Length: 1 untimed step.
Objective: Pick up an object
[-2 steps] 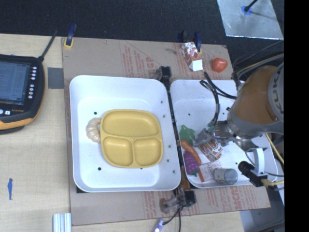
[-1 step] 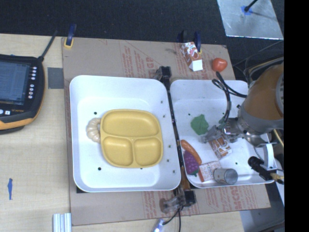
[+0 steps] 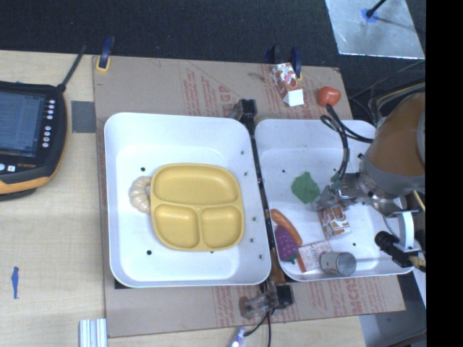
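My gripper (image 3: 330,199) hangs low in the right bin (image 3: 289,132), near its middle, on the grey arm with the orange band (image 3: 398,139) that comes in from the right. Just below it and touching or nearly touching lies a red-and-white packet (image 3: 336,223). A green lump (image 3: 305,187) sits a little to the gripper's left. Along the bin's front lie an orange carrot-like piece (image 3: 284,224), a purple piece (image 3: 286,245), a flat printed packet (image 3: 309,256) and a grey can (image 3: 337,264) on its side.
The left bin (image 3: 130,139) holds a yellow divided plate (image 3: 196,205) with a beige item (image 3: 139,193) at its left edge. A small carton (image 3: 287,83) and a red ball (image 3: 329,95) lie on the cardboard behind the right bin. A teach pendant (image 3: 25,136) sits far left.
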{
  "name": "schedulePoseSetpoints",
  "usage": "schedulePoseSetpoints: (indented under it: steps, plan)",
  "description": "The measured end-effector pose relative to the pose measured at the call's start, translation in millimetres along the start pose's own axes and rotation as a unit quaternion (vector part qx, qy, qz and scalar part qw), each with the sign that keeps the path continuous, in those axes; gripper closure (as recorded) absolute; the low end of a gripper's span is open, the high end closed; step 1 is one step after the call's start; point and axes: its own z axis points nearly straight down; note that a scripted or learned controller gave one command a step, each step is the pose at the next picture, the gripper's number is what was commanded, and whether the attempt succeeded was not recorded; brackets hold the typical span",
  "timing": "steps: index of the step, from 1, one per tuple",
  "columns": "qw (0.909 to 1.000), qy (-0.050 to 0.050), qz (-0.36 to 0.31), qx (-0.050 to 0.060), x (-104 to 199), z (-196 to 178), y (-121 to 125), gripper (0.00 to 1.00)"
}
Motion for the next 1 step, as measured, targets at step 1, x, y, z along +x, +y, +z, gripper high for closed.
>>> schedulePoseSetpoints:
  steps: [1]
  plan:
    - [1.0000, 0.001, 0.001, 0.000, 71.0, -89.1, 44.3, 1.00]
